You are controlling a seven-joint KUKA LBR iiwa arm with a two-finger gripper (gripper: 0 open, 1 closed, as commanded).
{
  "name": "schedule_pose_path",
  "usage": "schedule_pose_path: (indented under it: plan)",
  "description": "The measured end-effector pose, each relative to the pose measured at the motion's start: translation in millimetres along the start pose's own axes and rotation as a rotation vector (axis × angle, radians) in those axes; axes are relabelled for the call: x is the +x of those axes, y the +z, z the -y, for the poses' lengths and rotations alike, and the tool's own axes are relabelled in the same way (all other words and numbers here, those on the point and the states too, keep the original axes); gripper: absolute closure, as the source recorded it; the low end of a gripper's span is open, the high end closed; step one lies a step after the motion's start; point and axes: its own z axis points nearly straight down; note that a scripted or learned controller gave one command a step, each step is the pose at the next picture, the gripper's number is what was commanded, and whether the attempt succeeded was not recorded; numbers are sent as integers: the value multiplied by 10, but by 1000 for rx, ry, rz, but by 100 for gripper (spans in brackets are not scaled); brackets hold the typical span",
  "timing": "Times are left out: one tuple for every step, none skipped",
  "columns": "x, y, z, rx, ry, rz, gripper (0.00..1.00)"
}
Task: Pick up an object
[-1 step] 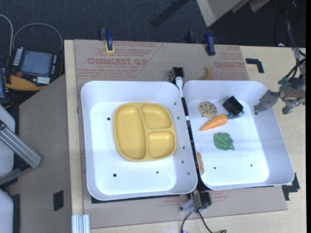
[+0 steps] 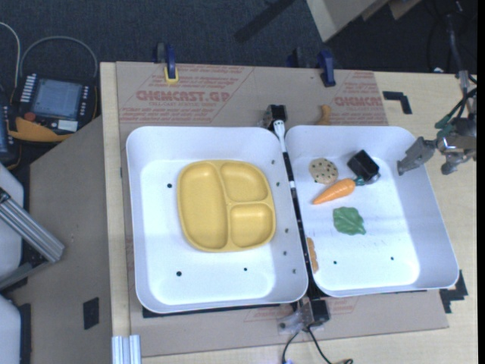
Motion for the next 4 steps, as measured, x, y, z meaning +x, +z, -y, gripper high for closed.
schedule_pose_path:
  plan:
    - [-95, 487, 3, 5, 1, -2, 0]
    - [-88, 1028, 115, 7, 1, -3, 0]
    - [-4, 1554, 198, 8, 0, -4, 0]
    - [-17, 1413, 178, -1, 1, 0, 100]
